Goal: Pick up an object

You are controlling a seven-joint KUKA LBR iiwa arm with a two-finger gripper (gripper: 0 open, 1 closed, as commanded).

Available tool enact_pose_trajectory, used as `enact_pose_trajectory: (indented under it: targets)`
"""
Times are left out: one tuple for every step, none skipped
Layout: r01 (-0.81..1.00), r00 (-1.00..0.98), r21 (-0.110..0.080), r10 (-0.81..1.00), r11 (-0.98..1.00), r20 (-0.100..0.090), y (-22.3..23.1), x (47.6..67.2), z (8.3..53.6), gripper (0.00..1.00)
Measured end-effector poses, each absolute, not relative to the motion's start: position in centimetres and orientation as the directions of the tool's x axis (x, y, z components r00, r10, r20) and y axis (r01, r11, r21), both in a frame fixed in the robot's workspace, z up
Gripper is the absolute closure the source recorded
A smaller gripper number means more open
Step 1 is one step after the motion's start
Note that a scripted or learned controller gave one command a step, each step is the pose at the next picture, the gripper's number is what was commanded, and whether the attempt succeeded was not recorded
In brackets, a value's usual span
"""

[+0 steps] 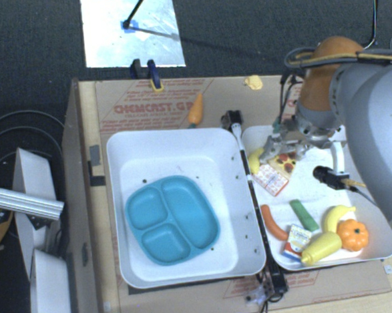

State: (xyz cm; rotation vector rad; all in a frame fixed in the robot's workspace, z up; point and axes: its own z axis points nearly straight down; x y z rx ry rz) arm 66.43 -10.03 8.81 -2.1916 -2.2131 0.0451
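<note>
While arm [353, 101] reached into right bin [376, 250], end effector [279, 150] sat low over pizza toy [287, 163] and card [271, 178]; finger state unclear, nothing seen lifted. Pick seemingly unfinished.

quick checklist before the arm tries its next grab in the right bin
1. Pincer over the right bin: ok.
2. Something held between its tips: cannot tell.
3. Target close below: ok, a pizza slice toy and a card lie right under it.
4. Target free of neighbours: not ok, a yellow piece touches that cluster.
5. Other items out of the path: ok, the pumpkin and the green stick sit nearer the front.
</note>
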Motion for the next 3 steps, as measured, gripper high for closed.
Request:
enact_pose_trajectory:
  targets:
    - [1.000, -0.010, -0.028, 1.000, 0.010, -0.005, -10.1, 66.5, 10.0, 1.00]
    - [1.000, 0.002, 0.001, 1.000, -0.002, -0.001, -12.7, 61.9, 14.7, 1.00]
    - [1.000, -0.003, 0.002, 1.000, 0.003, -0.001, -12.5, 62.1, 14.5, 0.00]
